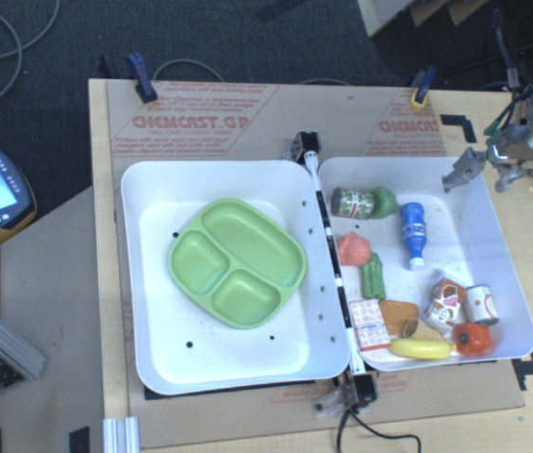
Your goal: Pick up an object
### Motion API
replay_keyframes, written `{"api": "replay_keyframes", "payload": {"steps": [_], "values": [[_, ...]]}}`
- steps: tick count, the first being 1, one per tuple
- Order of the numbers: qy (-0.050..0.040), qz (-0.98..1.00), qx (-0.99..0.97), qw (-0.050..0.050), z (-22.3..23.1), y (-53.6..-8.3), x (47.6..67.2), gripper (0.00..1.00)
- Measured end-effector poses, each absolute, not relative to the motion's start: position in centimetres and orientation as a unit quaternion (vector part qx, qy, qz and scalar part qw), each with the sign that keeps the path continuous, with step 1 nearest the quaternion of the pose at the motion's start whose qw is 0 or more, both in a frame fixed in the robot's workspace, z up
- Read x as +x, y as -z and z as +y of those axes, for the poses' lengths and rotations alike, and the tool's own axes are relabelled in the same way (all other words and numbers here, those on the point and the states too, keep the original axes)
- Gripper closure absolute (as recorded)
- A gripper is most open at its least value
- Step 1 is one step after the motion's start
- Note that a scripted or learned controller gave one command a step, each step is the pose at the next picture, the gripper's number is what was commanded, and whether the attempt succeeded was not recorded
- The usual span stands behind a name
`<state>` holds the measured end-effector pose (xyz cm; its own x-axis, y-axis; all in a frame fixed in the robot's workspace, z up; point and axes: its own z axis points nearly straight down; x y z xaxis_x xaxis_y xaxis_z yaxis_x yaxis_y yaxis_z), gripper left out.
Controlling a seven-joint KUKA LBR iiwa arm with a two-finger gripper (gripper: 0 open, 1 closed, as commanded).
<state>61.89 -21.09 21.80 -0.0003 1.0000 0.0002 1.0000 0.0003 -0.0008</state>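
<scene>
Brown cardboard covers the bench (247,121) under our two white bins, and blue clamps (140,74) pinch it at the far edge so it cannot slide.

We start close to us. At the 5 o'clock corner of the right bin (492,243), toys lie piled together: a yellow banana (420,349), a red tomato (472,339), a small can (482,304), a little carton (445,302), a brown bread slice (399,315) and a red-and-white box (367,325). They touch each other, so we think grabbing just one there would be hard.

At 9 o'clock from that pile, the left bin (153,347) holds a green tray (238,262) with three parts. It lies flat in the middle. We guess it is too wide to pick up easily.

A bit farther, near the wall between the bins, we see a green pepper (373,277) with a pink toy (352,249) just beyond it. At 3 o'clock from them a blue bottle (413,233) lies on its side with space around it. Farther still, a green jar (361,202) lies tipped over.

Farthest, at 2 o'clock, the gripper (478,170) hangs over the right bin's far corner, well apart from every toy. Its jaws look spread open and nothing sits between them. We think it waits up there so it can come down on one toy, and the bottle, lying alone, looks like a good pick.
</scene>
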Motion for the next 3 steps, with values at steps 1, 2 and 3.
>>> {"api": "replay_keyframes", "payload": {"steps": [1,2,3], "values": [[0.0027,-0.708,-0.706,-0.004,-15.2,-11.7,64.7,0.0],[-0.0015,-0.707,-0.707,0.002,-15.7,-8.3,63.9,0.0],[0.0008,-0.707,-0.707,-0.003,-19.6,-8.5,66.8,0.0]]}}
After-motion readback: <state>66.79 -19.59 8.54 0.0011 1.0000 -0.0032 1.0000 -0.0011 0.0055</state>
